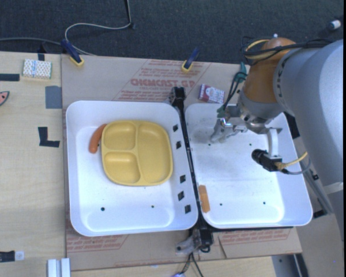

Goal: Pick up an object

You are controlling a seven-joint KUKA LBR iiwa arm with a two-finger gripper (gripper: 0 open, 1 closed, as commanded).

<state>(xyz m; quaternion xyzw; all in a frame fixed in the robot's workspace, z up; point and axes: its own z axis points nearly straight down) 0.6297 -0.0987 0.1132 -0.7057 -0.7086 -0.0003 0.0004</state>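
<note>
The yellow divided plate (137, 152) lies in the left bin (81, 212), and everything else can be placed from it. Touching the plate's left edge, a small orange sausage-shaped piece (95, 138) lies on the bin floor, tilted a little from upright. To the plate's right, past the black clips on the seam between the bins, a second orange piece (203, 198) lies against the left wall of the right bin (265, 212), near that bin's front corner. Further right of the plate and level with its upper edge, the gripper (218, 134) hangs over the rear part of the right bin, its metal fingers pointing down toward the white floor. They seem to stand slightly apart, though the view there is small and cluttered, and nothing shows between them. Beyond the plate's far right corner, a small red and white packet (210, 93) lies on the cardboard (104, 79) behind the bins.
</note>
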